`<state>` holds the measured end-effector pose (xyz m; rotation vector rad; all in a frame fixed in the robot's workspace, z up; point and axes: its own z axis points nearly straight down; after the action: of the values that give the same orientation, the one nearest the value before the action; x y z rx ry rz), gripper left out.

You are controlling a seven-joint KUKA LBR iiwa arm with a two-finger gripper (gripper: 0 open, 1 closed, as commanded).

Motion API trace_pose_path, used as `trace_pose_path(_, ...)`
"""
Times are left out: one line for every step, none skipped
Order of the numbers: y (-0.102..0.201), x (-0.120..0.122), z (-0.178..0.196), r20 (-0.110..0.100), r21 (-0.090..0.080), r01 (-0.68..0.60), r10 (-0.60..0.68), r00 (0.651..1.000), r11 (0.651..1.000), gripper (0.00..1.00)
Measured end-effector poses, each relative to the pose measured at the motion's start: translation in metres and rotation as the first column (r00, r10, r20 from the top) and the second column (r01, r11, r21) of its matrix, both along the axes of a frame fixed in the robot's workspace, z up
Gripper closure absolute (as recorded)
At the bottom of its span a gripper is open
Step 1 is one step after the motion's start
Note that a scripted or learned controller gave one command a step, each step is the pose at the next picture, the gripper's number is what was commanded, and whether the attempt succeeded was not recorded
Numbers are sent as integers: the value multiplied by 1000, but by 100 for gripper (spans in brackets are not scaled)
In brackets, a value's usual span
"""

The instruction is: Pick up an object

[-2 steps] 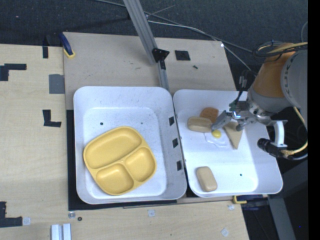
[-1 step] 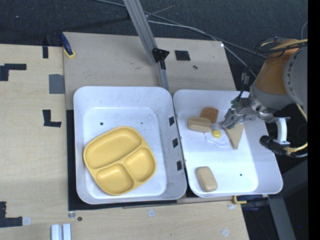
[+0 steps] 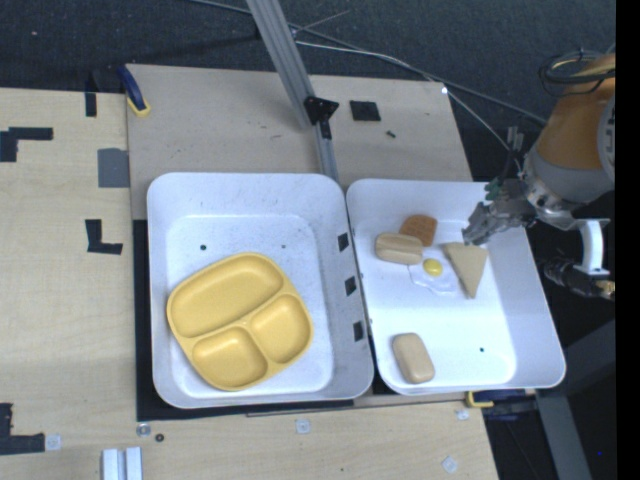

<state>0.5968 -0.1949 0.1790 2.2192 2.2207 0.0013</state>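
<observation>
Bench point(image 3: 230, 118) carries two white bins. Left bin point(image 3: 170, 208): yellow three-compartment plate point(image 3: 238, 319) in the front-left part. Right bin point(image 3: 520, 318): tan wedge point(image 3: 467, 267), beige bun point(image 3: 399, 249) touching a brown piece point(image 3: 420, 229), tan roll point(image 3: 412, 357) near the front, fried egg point(image 3: 432, 271) just left of the wedge. Hand point(image 3: 478, 229) sits above the wedge's top edge; can't tell its finger state, nothing visibly held.

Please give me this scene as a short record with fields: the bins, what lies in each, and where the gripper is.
left bin: yellow divided tray
right bin: brown piece, tan roll, fried egg toy, pale wedge, tan loaf
gripper: at the right bin's upper right, just above the pale wedge
held object: none seen between the fingers
</observation>
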Motion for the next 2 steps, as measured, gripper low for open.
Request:
trace_pose_path(1, 1, 39, 0, 0, -1, 1, 1000, 1000, 100)
trace_pose_path(56, 4, 50, -2, 2, -5, 5, 1000, 1000, 100)
